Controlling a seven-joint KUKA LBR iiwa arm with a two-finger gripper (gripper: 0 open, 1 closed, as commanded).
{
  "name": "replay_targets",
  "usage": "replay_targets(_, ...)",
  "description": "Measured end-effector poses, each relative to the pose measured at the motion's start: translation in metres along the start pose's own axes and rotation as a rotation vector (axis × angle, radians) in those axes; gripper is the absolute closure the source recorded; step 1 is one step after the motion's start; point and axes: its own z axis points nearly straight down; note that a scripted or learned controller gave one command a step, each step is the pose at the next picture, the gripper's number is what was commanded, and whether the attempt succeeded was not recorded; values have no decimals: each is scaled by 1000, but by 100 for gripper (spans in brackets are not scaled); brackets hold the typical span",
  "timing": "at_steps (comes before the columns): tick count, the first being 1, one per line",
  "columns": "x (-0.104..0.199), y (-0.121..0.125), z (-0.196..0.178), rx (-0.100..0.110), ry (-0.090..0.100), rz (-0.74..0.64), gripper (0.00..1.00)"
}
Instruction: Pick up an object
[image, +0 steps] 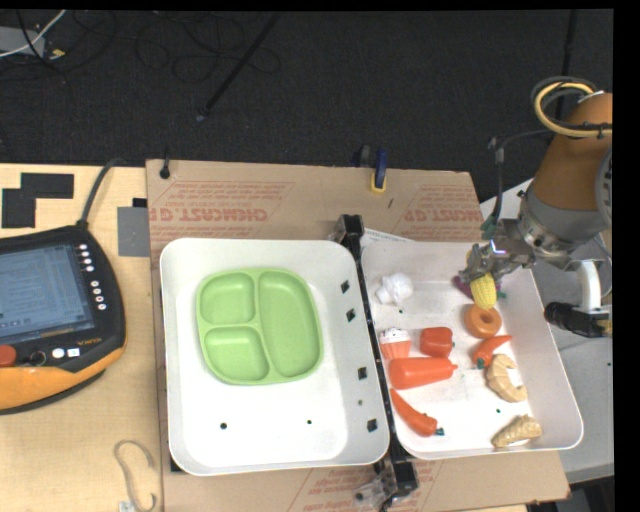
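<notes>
Two white bins side by side on the worktop: left bin (180, 420) carrying a green divided tray (260, 325); right bin (560, 400) scattered with toy food. Near its far right corner, jaws (487, 268) clenched on a yellow corn cob (484, 290), just beyond an orange ring (484, 320).

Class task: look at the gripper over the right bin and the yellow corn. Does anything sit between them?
Nothing visible does. The gripper hangs at the right bin's far edge, directly over the corn, which lies just below it. The orange ring sits nearer the camera, beside the corn, not between.
</notes>
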Motion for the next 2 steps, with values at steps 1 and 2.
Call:
replay_targets(1,-3,0,-39,0,0,-2,100)
replay_targets(2,50,-24,-43,6,3,-11,100)
